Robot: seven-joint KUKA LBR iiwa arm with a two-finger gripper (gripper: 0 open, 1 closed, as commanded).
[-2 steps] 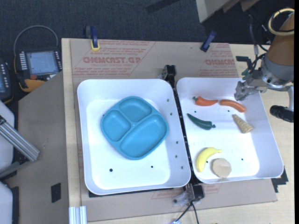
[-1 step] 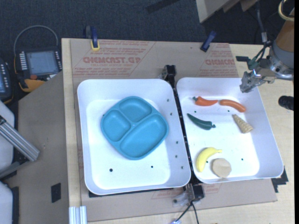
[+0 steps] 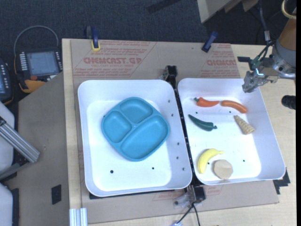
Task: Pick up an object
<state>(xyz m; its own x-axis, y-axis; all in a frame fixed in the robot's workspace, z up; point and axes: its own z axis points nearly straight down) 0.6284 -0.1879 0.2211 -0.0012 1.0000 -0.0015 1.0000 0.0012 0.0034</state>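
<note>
**Gripper poised at the far right corner, nothing taken yet**

The grey two-finger gripper [image 3: 250,83] hangs over the far right corner of the right-hand shallow white bin [image 3: 270,142], above its rim and apart from everything inside. Nothing sits between its fingers. Whether the jaws are spread or pressed together cannot be told at this size. I judge the pick to be at its approach stage, with no object yet chosen by contact.

The right-hand bin holds the candidates. A small orange-red chilli-shaped toy [image 3: 206,102] and an orange sausage-shaped toy [image 3: 234,106] lie near the far edge, end to end with a small gap between them. A dark green pepper-shaped toy [image 3: 202,122] lies toward the left wall, and a tan ridged cone-shaped piece [image 3: 244,125] is near the middle. At the near edge a yellow plastic banana [image 3: 208,158] touches a round beige disc-like piece [image 3: 222,169].

The left-hand white bin [image 3: 89,140] carries a blue plastic plate with three compartments [image 3: 135,127], lying flat and holding nothing.

The next move calls for travel inward from the corner and a descent over one item. The orange sausage-shaped toy is nearest and stands clear of its neighbours, so it looks the easiest target.
</note>
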